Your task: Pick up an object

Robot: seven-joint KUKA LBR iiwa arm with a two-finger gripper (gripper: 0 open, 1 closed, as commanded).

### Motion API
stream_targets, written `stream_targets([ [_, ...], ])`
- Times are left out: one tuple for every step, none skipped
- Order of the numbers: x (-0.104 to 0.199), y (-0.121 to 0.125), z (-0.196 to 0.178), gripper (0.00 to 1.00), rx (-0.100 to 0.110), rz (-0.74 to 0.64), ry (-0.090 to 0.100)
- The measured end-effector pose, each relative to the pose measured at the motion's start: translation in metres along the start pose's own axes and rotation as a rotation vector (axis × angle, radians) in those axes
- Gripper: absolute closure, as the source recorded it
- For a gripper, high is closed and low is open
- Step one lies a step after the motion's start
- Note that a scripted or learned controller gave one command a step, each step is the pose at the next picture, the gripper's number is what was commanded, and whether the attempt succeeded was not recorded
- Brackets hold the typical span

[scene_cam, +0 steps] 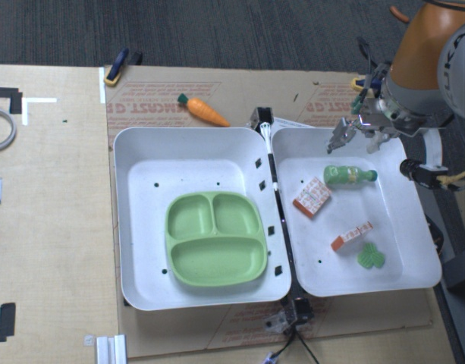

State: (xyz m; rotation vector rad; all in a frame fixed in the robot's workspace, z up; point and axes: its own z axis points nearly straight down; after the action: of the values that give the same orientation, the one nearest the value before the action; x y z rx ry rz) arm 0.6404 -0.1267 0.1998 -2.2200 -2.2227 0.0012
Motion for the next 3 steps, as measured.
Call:
stream_targets([
  [0.017,-0.066,0.097,0.00,0.000,-0.028,0.001],
  [0.087,-0.063,0.007,0.00,-0.001,0.115,0.000],
  [0.080,-0.087,0.008,0.00,0.000,-0.069,0.000],
])
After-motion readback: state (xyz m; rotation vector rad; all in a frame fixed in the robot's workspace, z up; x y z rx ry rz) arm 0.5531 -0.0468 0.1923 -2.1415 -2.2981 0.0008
